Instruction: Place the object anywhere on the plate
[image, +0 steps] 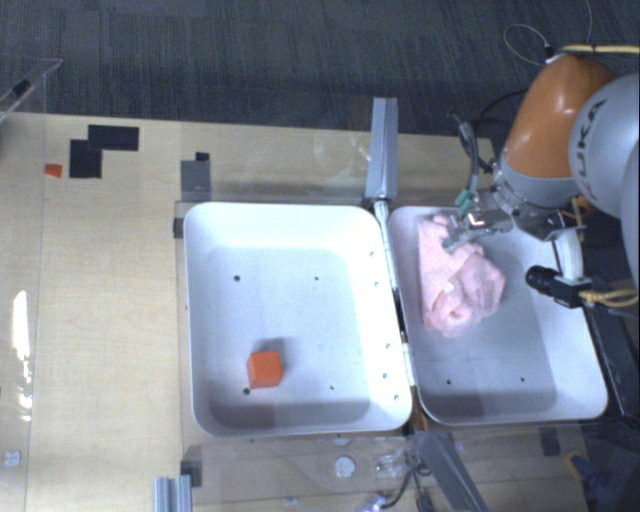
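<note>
A small orange block lies in the left bin, near its front left. In the right bin sits a pale pink, crumpled-looking object against the left wall, toward the back. The gripper hangs over the back edge of this pink object, at the far left corner of the right bin. It is far from the orange block, and nothing shows in its grasp. The grey arm with its orange band reaches in from the upper right.
A metal divider post stands at the back between the two bins. Black blocks and a small orange marker lie on the bench at far left. Cables run beside the right bin's right edge.
</note>
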